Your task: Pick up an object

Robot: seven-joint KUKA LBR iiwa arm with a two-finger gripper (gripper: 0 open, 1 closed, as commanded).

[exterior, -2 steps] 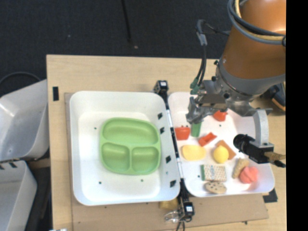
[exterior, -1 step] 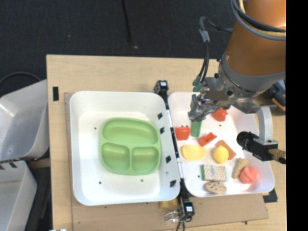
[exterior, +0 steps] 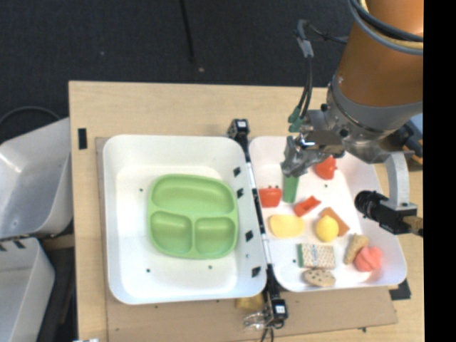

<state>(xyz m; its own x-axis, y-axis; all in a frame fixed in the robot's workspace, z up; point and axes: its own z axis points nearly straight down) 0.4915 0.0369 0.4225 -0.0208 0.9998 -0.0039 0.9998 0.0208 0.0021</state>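
The gripper (exterior: 291, 179) hangs low over the right bin (exterior: 399, 273), near its inner wall. A green stick-like piece (exterior: 290, 189) stands nearly upright right at the fingertips, its top hidden among them. It looks pinched between the fingers, narrowly closed on it, though the slanted view leaves the contact itself hard to confirm.

Taking that green piece as the landmark: its long axis runs close to vertical, in line with the gripper above it, so a straight lift is probably all the coming move calls for. Just left of its lower end lies a small red block (exterior: 270, 197); just right, a red wedge (exterior: 307, 206). Up and to the right, partly behind the wrist, sits another red piece (exterior: 325, 167). Below it lie a pale yellow slab (exterior: 285, 225) and a yellow lemon (exterior: 327, 229). Well to the left, in the left bin (exterior: 125, 262), rests a green divided plate (exterior: 192, 215).
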